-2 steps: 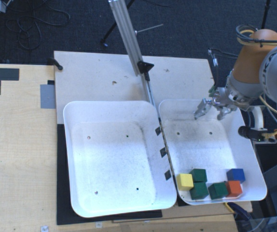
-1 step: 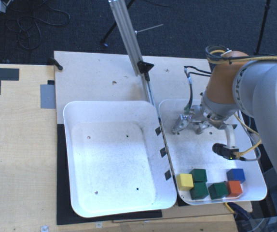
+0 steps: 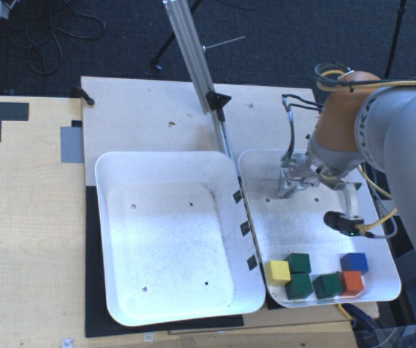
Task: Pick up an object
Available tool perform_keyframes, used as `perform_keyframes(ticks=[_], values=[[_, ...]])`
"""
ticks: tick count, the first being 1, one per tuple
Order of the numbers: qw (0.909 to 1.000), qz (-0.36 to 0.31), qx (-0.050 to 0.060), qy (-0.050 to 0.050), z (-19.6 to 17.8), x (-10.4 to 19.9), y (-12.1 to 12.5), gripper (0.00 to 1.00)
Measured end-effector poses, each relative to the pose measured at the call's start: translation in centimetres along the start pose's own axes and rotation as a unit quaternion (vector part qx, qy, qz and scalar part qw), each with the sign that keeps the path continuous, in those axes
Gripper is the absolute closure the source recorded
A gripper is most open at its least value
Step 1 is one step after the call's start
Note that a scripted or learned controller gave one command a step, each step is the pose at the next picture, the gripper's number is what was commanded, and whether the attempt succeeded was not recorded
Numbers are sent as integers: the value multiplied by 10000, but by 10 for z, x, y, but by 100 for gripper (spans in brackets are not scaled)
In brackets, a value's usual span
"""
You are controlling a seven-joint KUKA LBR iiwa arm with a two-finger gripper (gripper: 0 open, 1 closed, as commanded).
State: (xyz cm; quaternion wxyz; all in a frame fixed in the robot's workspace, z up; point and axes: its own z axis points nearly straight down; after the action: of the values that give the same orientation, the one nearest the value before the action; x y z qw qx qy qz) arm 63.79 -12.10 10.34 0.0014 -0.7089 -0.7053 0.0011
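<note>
The gripper (image 3: 293, 183) points down over the far half of the right bin (image 3: 317, 299), its fingers' state impossible to tell, while the coloured blocks (image 3: 317, 275) cluster well apart along the bin's near edge.

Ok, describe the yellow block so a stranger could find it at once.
Start at the right-hand bin and go to its near edge, where coloured blocks cluster. The yellow block sits at the left end of that cluster, touching a green block. It is the one yellow piece there.

Aluminium rail (image 3: 193, 53) slants over bench (upper middle); dark cables (image 3: 41, 27) on floor.
</note>
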Motion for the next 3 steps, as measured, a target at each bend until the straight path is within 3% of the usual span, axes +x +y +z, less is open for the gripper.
perform_keyframes(ticks=[2,3], values=[[10000,68,4,-4,-19,-6,-1,100],[10000,-35,-51,-5,-227,26,-37,100]])
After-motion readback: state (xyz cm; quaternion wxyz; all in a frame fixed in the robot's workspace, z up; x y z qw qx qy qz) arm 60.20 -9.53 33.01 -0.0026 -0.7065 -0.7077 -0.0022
